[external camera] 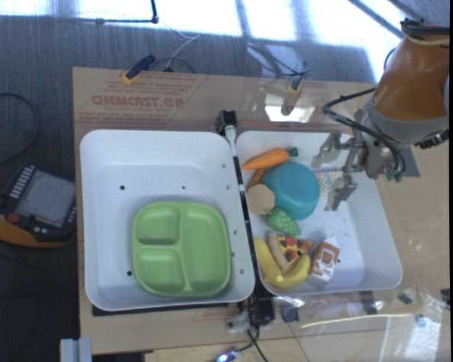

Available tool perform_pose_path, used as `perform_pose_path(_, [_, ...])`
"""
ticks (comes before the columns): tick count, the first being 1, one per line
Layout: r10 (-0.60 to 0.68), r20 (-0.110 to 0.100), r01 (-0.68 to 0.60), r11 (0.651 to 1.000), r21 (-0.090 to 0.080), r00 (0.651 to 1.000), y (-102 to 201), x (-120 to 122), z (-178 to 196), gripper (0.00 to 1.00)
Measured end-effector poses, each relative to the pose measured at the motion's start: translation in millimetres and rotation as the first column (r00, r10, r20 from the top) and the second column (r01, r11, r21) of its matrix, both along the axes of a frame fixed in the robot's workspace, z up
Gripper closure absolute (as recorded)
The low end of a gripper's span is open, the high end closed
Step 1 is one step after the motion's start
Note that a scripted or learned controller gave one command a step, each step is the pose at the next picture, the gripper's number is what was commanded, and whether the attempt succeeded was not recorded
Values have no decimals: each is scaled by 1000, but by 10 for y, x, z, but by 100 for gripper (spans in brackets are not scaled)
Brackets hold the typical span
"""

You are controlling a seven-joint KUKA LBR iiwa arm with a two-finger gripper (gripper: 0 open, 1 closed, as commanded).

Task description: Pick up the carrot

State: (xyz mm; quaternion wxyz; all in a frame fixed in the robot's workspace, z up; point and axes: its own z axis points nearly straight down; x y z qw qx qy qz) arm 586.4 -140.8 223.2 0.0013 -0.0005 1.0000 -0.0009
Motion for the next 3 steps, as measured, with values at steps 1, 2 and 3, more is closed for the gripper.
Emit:
perform_pose_path(1, [-67,-3,67,998,5,998,756,826,-412,0])
perform_pose_path(2, [-256,-6,256,967,1,967,479,654,-1264,0])
perform_pose_path(3, [-429,15,429,903,10,903,477,460,-1318,0])
